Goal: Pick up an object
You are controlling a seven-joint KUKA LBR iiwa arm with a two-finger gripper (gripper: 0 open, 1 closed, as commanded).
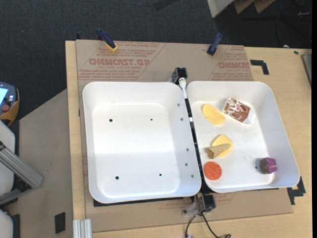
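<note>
The right bin (277,118) holds several small items. A yellow oval piece (213,114) lies near its upper left. Beside it, to the right, sits a brown and white wrapped item (237,110). A yellow wedge with a brown end (219,147) rests lower in the bin. A red-orange disc (213,170) lies at the bin's near left corner. A small purple object (268,165) sits at the near right.
The left bin (94,133) stands beside the right one, their rims touching along the middle. Both rest on a cardboard sheet (129,58) held by blue clamps (107,39) at the far edge. A cable connector (204,203) sits at the near edge.
</note>
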